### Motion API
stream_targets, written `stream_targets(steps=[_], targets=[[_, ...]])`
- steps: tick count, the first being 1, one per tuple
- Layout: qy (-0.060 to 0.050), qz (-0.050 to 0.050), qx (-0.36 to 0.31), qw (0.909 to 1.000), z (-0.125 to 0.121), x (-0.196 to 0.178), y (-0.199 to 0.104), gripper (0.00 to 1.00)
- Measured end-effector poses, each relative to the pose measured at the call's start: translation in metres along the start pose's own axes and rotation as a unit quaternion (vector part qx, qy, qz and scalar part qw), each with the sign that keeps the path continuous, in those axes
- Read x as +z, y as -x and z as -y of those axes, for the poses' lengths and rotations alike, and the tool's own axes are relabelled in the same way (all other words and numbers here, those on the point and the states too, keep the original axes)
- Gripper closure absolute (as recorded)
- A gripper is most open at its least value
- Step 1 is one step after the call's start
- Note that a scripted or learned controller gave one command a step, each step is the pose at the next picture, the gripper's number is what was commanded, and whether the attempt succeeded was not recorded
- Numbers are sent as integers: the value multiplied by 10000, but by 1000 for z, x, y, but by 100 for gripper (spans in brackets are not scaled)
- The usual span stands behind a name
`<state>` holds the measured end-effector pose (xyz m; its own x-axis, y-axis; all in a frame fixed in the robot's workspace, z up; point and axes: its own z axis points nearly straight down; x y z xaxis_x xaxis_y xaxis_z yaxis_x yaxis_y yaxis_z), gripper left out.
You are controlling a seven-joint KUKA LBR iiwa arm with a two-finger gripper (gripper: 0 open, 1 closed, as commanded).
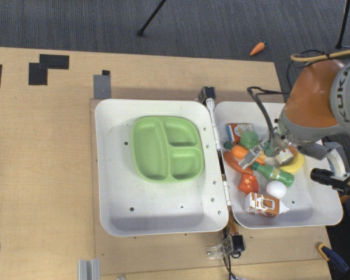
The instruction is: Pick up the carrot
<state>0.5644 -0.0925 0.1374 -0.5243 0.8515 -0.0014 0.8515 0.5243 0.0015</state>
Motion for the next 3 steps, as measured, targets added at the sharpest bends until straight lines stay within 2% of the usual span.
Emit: stream_targets(steps=[1,2,3], targets=[[9,4,289,9996,-11,10,6,0],[34,37,168,9998,-39,50,22,0],[31,16,1146,9934,-14,50,8,0]])
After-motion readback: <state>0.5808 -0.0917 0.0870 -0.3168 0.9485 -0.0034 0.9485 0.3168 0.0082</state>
